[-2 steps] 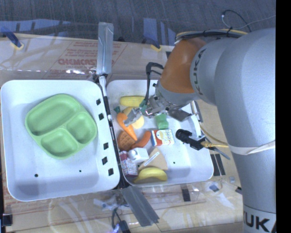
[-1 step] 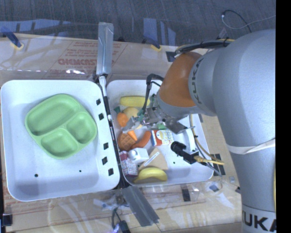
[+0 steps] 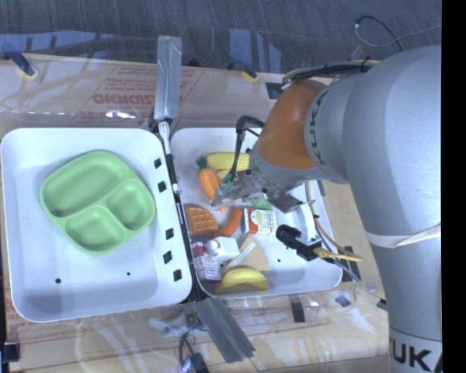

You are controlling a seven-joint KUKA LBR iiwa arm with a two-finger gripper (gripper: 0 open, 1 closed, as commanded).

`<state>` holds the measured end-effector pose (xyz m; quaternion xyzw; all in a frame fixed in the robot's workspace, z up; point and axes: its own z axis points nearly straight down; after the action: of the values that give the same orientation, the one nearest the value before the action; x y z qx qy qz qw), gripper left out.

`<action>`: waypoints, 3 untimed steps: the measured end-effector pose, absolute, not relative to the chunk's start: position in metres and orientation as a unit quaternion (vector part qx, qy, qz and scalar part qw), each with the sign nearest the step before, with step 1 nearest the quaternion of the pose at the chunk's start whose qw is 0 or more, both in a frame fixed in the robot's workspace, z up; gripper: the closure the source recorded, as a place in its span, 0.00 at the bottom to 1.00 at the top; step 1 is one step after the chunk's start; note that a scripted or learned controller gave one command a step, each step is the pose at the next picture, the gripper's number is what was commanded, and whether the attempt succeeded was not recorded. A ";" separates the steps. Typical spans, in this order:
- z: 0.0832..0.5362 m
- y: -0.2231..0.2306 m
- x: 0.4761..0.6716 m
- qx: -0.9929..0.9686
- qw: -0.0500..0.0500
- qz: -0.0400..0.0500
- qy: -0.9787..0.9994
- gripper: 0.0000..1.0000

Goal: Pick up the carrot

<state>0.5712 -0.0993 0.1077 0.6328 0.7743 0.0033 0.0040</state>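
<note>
The carrot (image 3: 208,183), short and orange, lies in the right bin (image 3: 326,282) near its left wall, just below a yellow corn cob (image 3: 225,160). My gripper (image 3: 230,193) reaches down into this bin from the right and sits just right of the carrot, very close to it or touching it. The wrist hides the spot where the two meet, and the carrot appears to rest on the bin floor.
Packed around the gripper in the right bin are a brown waffle (image 3: 200,220), an orange sausage (image 3: 233,222), a small bottle (image 3: 262,222), a white carton (image 3: 227,249), a jar (image 3: 210,261) and a banana (image 3: 242,280). The left bin (image 3: 31,286) holds a green divided plate (image 3: 97,200).
</note>
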 end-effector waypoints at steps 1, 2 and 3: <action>0.247 -0.054 0.556 0.619 0.001 0.001 0.785 1.00; 0.244 -0.054 0.556 0.619 -0.001 -0.001 0.785 0.00; 0.091 -0.111 0.571 0.695 -0.001 -0.001 0.719 0.00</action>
<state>0.5709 -0.1111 0.0908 0.6948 0.7192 -0.0010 -0.0012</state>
